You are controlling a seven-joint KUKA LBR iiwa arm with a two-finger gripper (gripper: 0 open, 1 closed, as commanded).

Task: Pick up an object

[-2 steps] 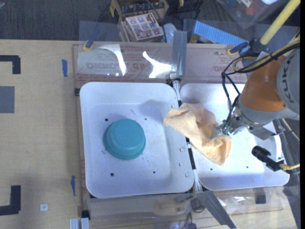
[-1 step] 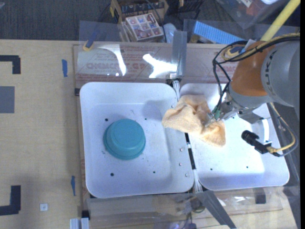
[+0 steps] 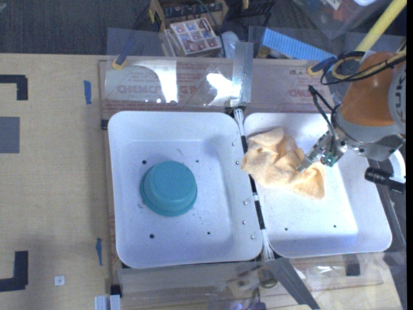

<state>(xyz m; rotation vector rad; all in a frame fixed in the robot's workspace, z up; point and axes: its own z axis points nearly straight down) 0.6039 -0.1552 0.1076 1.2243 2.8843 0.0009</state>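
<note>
Bench [image 3: 51, 192]: pale wood surface, marked at the far left with black angled corner marks and a grey square, and with short strips of blue tape near the bins. Left bin [image 3: 129, 134]: shallow, white, rounded at the corners, its floor dotted with small dark holes and specks. Teal bowl [image 3: 169, 187]: round, set upside down on the floor of the left bin, left of centre and toward the near side, well apart from every wall. Clear plastic sheet [image 3: 174, 86]: laid flat behind both bins, printed with red lettering and catching a bright glare. Right bin [image 3: 361, 231]: white, of the same kind, set touching the left bin along the middle seam. Tan cloth [image 3: 277, 160]: crumpled, lying in the far left part of the right bin, its left edge reaching up against the wall beside the seam and its right corner trailing toward the bin's centre. Gripper [image 3: 308, 163]: lowered at a slant onto the right part of the cloth, its tips in contact with the fabric; whether the fingers are released or clenched cannot be told, as the tips are too small and merge with the folds. Arm [image 3: 371, 108]: grey with an orange band, entered from the right over the far right corner of the right bin, with black cables looped along it
</note>
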